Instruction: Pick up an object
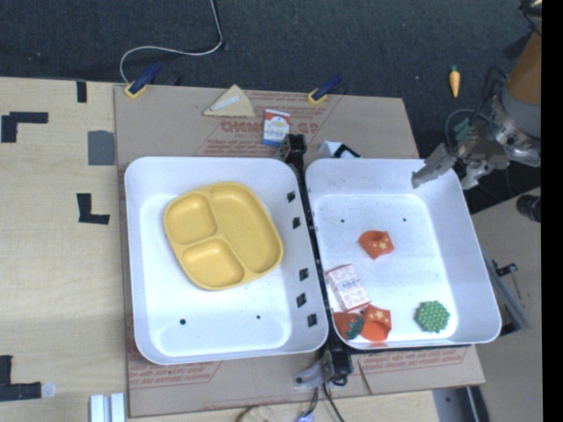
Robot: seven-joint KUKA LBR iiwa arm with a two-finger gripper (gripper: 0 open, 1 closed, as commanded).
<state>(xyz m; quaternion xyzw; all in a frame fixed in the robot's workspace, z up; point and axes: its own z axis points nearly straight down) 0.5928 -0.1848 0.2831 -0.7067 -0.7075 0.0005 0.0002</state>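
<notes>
While the arm sits at the upper right corner of the right bin (400, 183), its hand (437, 167) hovers over the rim there, and nothing shows between its fingers; whether they are spread or closed I cannot tell at this size. Every candidate lies untouched on the bin floor: an orange block (376, 243) near the middle, a white printed packet (346, 287) towards the lower left, a red and orange piece (368, 323) just below it, and a green knobbly ball (431, 316) in the lower right corner. The left bin (145, 236) carries a yellow divided plate (222, 234) (well apart from the hand). By my reckoning the pick has not begun: choosing a target, descending, closing and lifting all remain, the orange block being nearest.
</notes>
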